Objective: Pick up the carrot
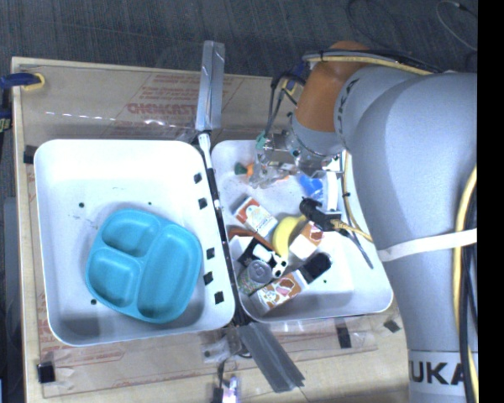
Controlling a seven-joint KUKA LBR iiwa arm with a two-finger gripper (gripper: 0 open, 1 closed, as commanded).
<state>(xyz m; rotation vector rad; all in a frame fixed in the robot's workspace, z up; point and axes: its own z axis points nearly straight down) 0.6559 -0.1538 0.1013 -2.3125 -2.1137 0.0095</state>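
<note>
A small orange piece with a green end, which looks like the carrot (247,170), lies at the far left corner of the right bin (365,285). My gripper (274,163) hangs low over that far end, just right of the orange piece and very close to it. The grey wrist and the orange band (319,99) cover the bin's far right part. Nothing shows as held by the gripper.
The right bin holds several things: an orange-and-white carton (256,217), a yellow item (286,233), a blue item (312,184), a black block (317,265), a can (256,272). A blue divided plate (144,263) lies in the left bin (59,191).
</note>
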